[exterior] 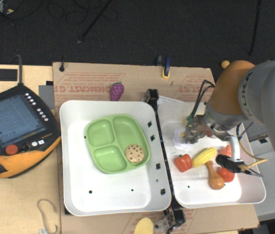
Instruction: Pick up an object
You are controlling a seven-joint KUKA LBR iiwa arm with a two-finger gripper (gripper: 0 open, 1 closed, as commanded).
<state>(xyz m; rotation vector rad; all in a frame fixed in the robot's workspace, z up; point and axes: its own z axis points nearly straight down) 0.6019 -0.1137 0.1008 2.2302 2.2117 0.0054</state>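
Below, the corn cob [205, 156] lies diagonally, tip up-right; end effector [192, 134] grip state unclear.

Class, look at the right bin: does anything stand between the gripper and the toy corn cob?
Nothing visible does. The gripper hangs over bare bin floor up-left of the corn cob; the red pepper and drumstick lie beside and below it.

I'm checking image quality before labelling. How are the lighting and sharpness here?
Camera view: the white bins are bright and evenly lit, the background is near black, the green tray is crisp, and the claw is small, dark and slightly blurred.
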